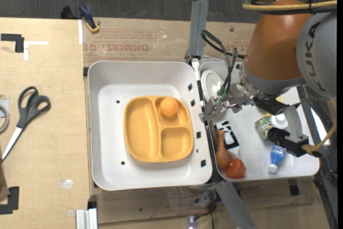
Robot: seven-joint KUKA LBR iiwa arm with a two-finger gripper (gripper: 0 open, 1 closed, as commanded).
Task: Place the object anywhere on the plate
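In the camera view, you see the small smooth orange ball lying in the upper right compartment of the yellow moulded plastic divided plate, which rests in the left shallow white bin. The ball sits at about nine o'clock from the two-finger gripper, near it but apart, with the bins' shared rim between them. The gripper hovers over that rim at the edge of the right shallow white bin; you cannot tell how its fingers stand or whether they hold anything. At six o'clock from it lie a brown elongated item with a glossy red rounded end. Black-handled metal scissors rest on the pale wooden bench at nine o'clock.
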